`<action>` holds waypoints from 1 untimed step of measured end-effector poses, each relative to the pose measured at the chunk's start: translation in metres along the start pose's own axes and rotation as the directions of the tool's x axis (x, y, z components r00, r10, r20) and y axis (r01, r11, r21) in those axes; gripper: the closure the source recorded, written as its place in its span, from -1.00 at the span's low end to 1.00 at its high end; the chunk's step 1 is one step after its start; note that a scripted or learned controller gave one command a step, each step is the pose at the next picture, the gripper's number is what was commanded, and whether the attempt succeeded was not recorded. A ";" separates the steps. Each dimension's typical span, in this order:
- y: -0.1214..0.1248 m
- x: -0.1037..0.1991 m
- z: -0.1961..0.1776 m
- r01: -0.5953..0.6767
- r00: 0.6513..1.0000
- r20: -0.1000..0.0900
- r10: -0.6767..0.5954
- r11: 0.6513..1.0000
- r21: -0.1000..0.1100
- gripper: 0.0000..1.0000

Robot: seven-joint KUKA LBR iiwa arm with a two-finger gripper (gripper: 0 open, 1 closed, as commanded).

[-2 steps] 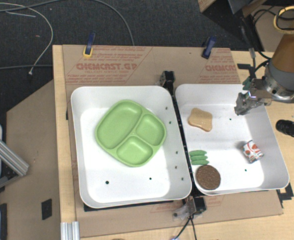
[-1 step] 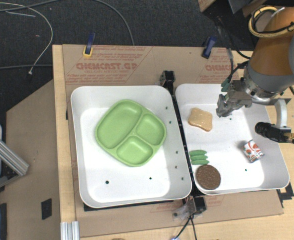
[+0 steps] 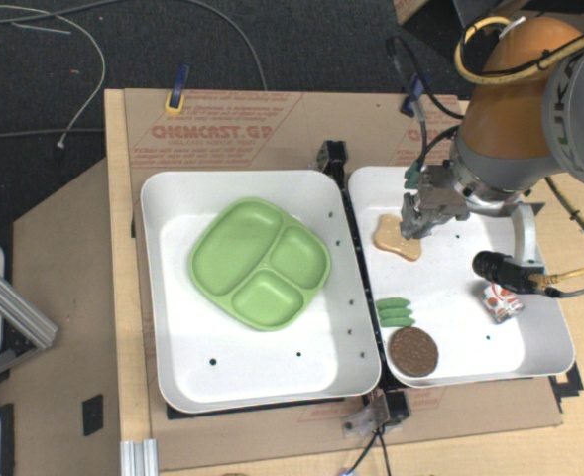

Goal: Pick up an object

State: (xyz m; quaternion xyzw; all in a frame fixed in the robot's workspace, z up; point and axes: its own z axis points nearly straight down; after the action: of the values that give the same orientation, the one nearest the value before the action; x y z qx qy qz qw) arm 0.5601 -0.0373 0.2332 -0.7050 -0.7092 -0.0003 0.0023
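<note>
A green plate (image 3: pixel 261 263) lay in the left bin (image 3: pixel 173 365). "CHEMCAST" read on the cardboard (image 3: pixel 212 127). In the right bin (image 3: pixel 539 350), the gripper (image 3: pixel 413 228) overlapped a tan cookie (image 3: pixel 395 240); its grip couldn't be made out.

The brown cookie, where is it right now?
The cookie lies in the right bin, at its near left corner, just below the green pea pods.
</note>
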 end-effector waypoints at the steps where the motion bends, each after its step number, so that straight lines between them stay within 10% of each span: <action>1: -0.016 0.054 -0.007 0.001 1.000 0.000 -0.001 1.000 0.001 1.00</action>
State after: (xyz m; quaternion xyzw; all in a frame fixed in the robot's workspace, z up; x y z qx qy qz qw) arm 0.5438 0.0166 0.2406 -0.7047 -0.7095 -0.0002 0.0027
